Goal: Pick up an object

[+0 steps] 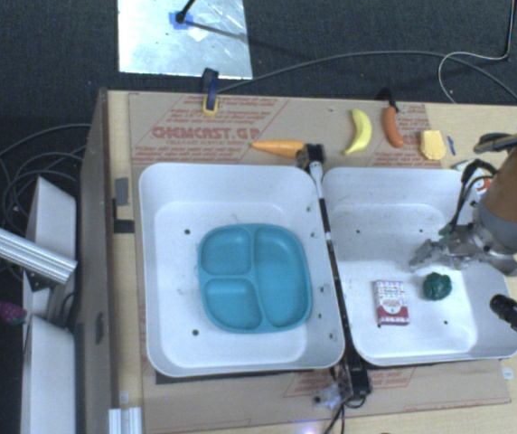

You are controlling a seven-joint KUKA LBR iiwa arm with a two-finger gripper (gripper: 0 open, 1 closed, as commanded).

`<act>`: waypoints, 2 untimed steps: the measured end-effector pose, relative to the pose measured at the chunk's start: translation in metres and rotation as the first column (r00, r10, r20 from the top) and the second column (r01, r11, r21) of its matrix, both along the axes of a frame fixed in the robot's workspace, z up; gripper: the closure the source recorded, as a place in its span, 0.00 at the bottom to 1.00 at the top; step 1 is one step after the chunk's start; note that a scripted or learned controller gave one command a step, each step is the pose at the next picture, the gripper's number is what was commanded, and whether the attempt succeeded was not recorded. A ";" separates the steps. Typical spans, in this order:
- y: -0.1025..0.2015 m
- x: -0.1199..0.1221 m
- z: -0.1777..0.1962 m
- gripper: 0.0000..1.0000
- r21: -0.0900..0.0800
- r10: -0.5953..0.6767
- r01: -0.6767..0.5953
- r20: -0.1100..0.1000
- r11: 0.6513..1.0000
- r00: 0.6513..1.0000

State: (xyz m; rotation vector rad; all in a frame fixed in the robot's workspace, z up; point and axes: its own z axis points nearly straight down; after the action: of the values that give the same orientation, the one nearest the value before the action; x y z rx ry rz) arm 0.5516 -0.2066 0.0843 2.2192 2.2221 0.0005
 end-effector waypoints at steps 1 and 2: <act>0.025 -0.043 0.000 0.00 0.001 0.000 0.000 0.000 1.000 1.000; 0.025 -0.041 0.011 1.00 -0.001 0.000 0.000 0.006 1.000 1.000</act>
State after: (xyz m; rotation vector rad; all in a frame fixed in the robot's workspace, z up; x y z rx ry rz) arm 0.5105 -0.1817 0.0956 2.2156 2.2193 0.0058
